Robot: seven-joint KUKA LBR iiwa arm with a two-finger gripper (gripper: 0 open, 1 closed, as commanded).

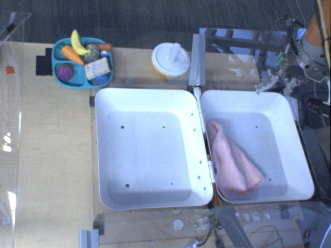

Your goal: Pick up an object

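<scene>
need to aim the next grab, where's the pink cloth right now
In the camera view the pink cloth lies in the right bin, against its left wall beside the divide from the left bin.

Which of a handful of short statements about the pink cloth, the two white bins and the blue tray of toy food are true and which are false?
1. The crumpled pink cloth lies in the right shallow white plastic bin. True.
2. The gripper holds the cloth. False: it hangs near the right bin's far edge, apart from the cloth.
3. The blue sectioned tray of toy food sits inside the left white bin. False: it rests on the wooden bench, beyond the bin's far left corner.
4. A yellow toy banana lies in that tray. True.
5. The round white-lidded cup stands beyond the bins. True.
</scene>
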